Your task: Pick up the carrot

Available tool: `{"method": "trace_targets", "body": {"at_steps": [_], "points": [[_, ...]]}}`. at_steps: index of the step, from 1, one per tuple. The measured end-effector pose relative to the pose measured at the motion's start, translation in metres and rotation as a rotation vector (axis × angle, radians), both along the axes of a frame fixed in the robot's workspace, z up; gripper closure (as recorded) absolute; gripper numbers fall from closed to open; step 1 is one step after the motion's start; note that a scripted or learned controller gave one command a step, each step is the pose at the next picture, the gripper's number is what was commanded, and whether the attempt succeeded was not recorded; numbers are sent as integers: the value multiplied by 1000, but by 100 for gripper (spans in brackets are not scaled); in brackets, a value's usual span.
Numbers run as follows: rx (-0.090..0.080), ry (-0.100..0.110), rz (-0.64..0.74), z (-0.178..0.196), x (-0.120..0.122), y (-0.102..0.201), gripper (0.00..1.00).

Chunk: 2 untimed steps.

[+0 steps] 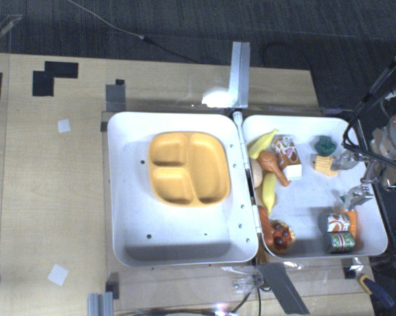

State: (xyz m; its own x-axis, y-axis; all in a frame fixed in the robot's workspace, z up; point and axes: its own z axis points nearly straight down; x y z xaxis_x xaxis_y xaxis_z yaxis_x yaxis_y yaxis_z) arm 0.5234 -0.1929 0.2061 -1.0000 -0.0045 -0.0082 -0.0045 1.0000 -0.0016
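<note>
1. Two cans (340, 234) stand at the near end of the right bin (310, 203), one above the other.
2. What looks like the carrot (352, 222) is the orange piece touching the upper can's right side, partly hidden behind it.
3. Just beyond the cans, the gripper (357, 196) hovers above the carrot's far end, apart from it. Whether it is wide or narrow I cannot tell.
4. Judged step: the approach, with nothing grasped yet.
5. Next, it probably needs a short descent towards the cans, keeping to their right side so that it closes on the carrot alone.
</note>
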Motion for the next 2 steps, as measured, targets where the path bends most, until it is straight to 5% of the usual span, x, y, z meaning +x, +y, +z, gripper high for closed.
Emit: {"method": "trace_targets", "body": {"at_steps": [1, 2], "points": [[-2, -6, -16, -114, 44, -12, 0], [-3, -13, -9, -102, 47, -10, 100]]}}
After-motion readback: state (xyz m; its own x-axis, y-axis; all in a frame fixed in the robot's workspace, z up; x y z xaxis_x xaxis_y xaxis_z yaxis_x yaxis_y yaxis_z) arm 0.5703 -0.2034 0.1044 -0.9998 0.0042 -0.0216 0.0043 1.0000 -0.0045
